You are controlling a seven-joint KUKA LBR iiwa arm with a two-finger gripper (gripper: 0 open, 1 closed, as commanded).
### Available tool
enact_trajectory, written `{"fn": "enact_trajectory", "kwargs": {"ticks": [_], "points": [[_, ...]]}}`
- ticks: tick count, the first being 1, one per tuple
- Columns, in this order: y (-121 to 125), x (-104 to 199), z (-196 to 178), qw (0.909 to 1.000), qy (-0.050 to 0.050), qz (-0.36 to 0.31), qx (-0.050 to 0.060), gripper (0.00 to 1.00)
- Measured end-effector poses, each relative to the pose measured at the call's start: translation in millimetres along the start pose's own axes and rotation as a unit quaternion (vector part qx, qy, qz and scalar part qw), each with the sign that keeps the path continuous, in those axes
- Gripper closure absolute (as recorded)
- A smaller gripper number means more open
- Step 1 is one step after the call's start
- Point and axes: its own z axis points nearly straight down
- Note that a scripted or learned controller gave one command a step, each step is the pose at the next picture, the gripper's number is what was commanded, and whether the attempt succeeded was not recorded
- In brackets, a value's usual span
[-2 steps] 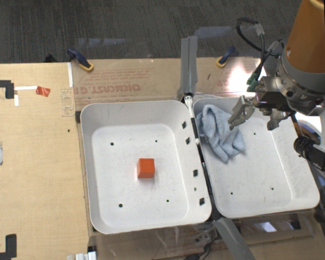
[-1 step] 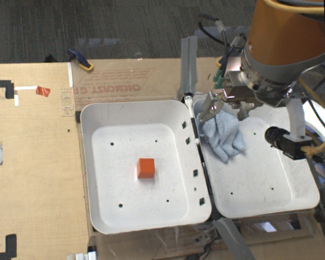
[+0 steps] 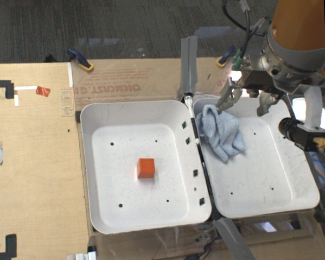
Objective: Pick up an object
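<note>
Approach step, nothing grasped: gripper (image 3: pixel 243 102) hangs with fingers spread apart over the right bin (image 3: pixel 296 196) at 12 o'clock, left finger touching the crumpled blue cloth (image 3: pixel 221 132) at 11 o'clock; next move likely calls for descending and closing on a fold.

Arm (image 3: pixel 298 22) is coming in from the upper right, orange band showing big at the top corner, grey wrist housing just below it. Wrist is pointing down and left. Tool (image 3: pixel 245 102) is hanging under the wrist with both fingers spread apart: one finger (image 3: pixel 226 99) is angling down-left, the other (image 3: pixel 264 104) is sitting to its right, clear gap between them, nothing gripped in that gap. Cables are running from the wrist up and off the top edge. A black cylindrical fitting is sticking out on the arm's lower right side.
</note>
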Motion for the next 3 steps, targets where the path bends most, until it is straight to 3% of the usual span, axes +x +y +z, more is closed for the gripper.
{"fn": "enact_trajectory", "kwargs": {"ticks": [1, 2, 3], "points": [[-16.8, -32.3, 0.2, 0.9918, 0.0, 0.128, 0.001, 0.0], [-17.6, -24.3, 1.2, 0.9985, -0.001, 0.056, 0.002, 0.0], [-17.6, -24.3, 1.2, 0.9985, -0.001, 0.055, 0.002, 0.0]]}}
